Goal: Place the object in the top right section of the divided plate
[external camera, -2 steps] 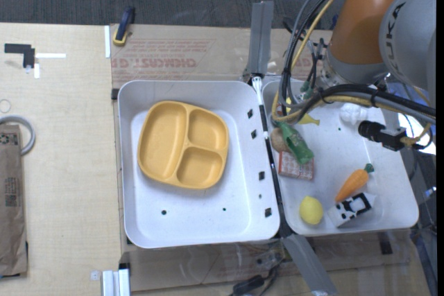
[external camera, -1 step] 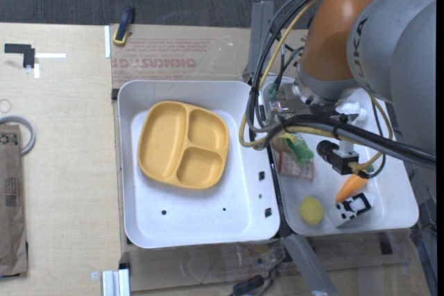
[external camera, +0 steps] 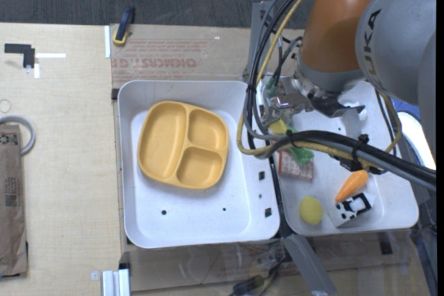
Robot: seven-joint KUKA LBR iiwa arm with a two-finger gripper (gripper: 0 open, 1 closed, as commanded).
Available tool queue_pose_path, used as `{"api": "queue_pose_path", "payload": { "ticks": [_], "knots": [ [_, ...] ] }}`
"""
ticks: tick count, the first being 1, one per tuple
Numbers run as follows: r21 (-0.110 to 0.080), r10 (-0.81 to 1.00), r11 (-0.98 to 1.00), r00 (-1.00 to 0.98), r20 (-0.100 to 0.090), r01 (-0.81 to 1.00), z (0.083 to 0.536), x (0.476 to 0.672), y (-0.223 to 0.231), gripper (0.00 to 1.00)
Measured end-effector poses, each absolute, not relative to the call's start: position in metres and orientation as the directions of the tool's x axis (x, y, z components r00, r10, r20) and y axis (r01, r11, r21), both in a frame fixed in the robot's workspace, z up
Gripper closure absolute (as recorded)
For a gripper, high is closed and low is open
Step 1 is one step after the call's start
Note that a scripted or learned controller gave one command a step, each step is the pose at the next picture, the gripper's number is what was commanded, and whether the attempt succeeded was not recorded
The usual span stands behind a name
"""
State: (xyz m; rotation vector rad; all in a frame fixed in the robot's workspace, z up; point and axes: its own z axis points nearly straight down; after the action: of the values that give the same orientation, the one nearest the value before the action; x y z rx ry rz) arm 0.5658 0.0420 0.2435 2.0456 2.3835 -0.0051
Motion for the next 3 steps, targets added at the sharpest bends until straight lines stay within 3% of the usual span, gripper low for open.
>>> {"api": "queue_pose_path", "payload": {
  "ticks": [1, 2, 3],
  "knots": [
    [-0.003, 0.988, 0.152, -0.152, -0.003, 0.988, 0.243, 0.566, 0.042, 0.00],
    [-0.004, 0.983, 0.182, -0.182, -0.002, 0.983, 0.191, 0.594, -0.029, 0.00],
    [-0.001, 0.877, 0.480, -0.480, -0.002, 0.877, 0.219, 0.586, 0.014, 0.00]
  ]
}}
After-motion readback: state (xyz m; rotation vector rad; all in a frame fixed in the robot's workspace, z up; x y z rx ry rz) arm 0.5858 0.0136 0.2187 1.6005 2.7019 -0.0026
